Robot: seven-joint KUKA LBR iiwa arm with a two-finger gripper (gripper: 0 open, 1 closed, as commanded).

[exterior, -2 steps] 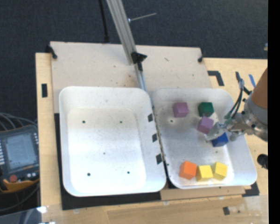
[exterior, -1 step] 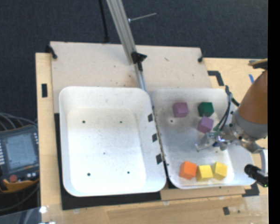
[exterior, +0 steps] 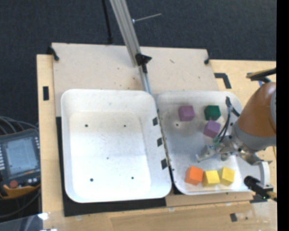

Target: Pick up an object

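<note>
The right bin [exterior: 179, 143] holds several small blocks. A purple block [exterior: 186, 112] and a green block [exterior: 212, 112] lie near its far side, and a second purple block [exterior: 212, 128] lies just in front of the green one. Along the near wall sit an orange block [exterior: 194, 175] and two yellow blocks [exterior: 212, 178] [exterior: 227, 175] in a row. My gripper [exterior: 213, 152] hangs low over the bin between the second purple block and the yellow blocks. No block shows inside it.
The left bin [exterior: 111, 146] lies beside the right one, its floor bare white. A slanted metal pole [exterior: 127, 30] rises behind the bins. The arm's orange band [exterior: 257, 114] overhangs the right bin's right edge. A control pendant [exterior: 17, 158] sits far left.
</note>
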